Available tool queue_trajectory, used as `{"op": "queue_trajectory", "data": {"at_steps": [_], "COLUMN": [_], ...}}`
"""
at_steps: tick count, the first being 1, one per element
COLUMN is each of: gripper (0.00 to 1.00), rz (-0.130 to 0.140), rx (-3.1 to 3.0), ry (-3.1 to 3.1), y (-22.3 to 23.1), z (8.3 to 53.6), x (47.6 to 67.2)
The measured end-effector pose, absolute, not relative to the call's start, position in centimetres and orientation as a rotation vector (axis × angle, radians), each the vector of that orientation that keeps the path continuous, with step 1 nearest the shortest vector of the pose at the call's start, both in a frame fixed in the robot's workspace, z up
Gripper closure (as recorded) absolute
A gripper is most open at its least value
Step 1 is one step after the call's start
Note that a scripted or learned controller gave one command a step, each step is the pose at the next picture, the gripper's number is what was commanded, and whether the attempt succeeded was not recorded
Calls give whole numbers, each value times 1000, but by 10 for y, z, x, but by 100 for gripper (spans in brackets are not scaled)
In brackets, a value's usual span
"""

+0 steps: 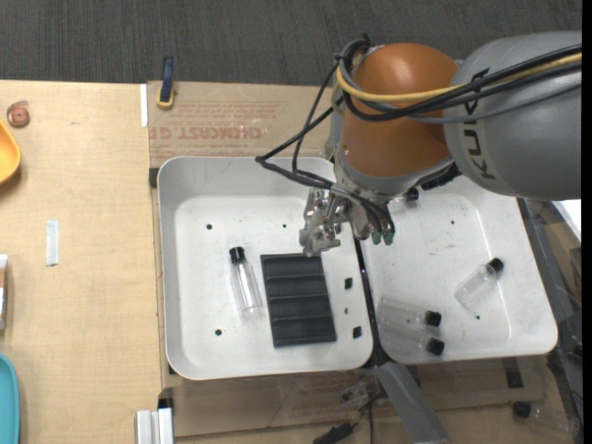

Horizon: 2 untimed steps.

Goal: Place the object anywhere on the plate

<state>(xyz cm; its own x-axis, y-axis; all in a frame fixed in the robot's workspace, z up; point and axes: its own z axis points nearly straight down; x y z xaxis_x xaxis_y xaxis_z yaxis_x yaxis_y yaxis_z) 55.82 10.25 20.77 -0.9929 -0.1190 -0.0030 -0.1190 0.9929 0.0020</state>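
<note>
A black ribbed plate (299, 300) lies in a white bin (185, 248); the vials (243, 281) are clear, black-capped.

The arm (518, 109) reaches in from the right, its broad grey link lying across the upper right corner. Left of that link sits the orange band (402, 109), a rounded dome seen from above, with yellow and black cables (370, 86) looped over and around it. Under the band the wrist points straight down. The gripper (321, 234) hangs below it, to the near left of the band, small and metallic, its fingers aimed downward. The fingers are too small and cluttered to tell how they stand.
</note>
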Motion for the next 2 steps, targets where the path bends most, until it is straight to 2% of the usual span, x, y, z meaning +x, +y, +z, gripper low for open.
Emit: {"op": "queue_trajectory", "data": {"at_steps": [1,2], "gripper": [100,100], "rz": [3,2], "rx": [-843,-1607], "ry": [3023,2695], "y": [110,88], "z": [271,355], "x": [550,563]}}
